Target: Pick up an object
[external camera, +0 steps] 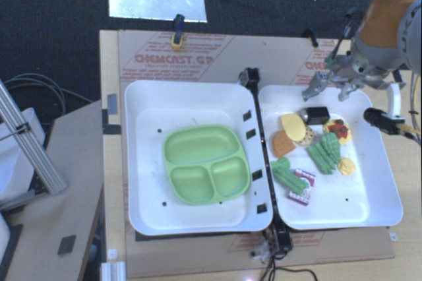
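Bench with two shallow bins. Left bin (142, 141): one green divided tray (204, 163), lying flat. Right bin (369, 200): a cluster of small items near its middle, comprising a black block (317, 115), a yellow round piece (293, 127), an orange-brown piece (283, 144), two green toy vegetables (325, 152) (289, 175), a red-and-yellow item (337, 130), a small yellow item (346, 167) and a pink-white packet (303, 178). Gripper (333, 84): raised over the far edge of the right bin, fingers apart, nothing between them. Progress: pick apparently not yet made; descent, closure and lift remain. The larger green vegetable's long axis runs diagonally, far-left to near-right.
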Robot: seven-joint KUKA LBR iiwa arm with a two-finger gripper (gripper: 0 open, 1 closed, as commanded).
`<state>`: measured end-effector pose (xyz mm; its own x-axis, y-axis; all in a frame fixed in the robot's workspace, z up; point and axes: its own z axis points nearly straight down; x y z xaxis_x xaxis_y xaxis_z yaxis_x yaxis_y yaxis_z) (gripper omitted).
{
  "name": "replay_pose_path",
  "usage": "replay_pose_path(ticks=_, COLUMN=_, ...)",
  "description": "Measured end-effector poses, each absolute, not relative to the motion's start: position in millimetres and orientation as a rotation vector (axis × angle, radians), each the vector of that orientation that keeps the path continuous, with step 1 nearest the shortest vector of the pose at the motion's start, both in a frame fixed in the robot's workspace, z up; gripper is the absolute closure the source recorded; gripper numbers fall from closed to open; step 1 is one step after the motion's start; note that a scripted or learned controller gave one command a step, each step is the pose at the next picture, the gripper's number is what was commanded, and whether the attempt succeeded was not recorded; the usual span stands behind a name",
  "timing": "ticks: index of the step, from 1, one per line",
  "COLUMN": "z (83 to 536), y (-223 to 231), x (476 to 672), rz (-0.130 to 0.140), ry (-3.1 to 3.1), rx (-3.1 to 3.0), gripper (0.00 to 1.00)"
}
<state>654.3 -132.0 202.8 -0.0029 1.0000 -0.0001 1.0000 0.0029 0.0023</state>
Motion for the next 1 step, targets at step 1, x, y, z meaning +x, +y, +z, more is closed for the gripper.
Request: replay_pose_path(ticks=1, z=112.7, y=-93.1, x=548.5, rz=-0.012, ry=2.233, rx=2.231, gripper=0.00)
